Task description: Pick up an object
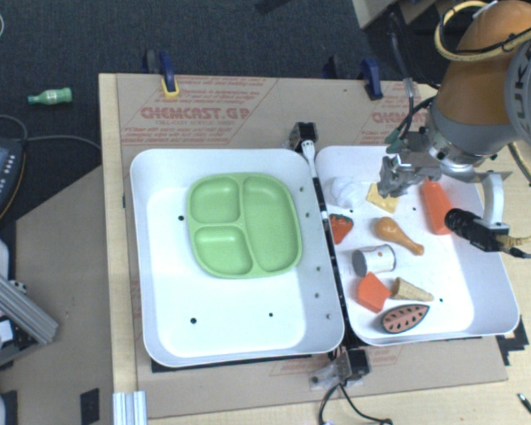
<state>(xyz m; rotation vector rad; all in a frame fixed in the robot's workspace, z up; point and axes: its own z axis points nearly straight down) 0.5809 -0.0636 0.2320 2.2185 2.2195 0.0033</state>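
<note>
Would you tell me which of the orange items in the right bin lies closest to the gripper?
The long orange block standing just right of the gripper. The orange wedge sits far lower in the bin, and the small orange piece lies by the divider.

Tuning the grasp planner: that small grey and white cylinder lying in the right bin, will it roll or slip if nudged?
Probably rolls: the grey and white cylinder lies on its side on the smooth floor of the right bin. Its round, hard-looking surface may slip from two fingers. It seems small and light, so a nudge could send it toward the orange block.
</note>
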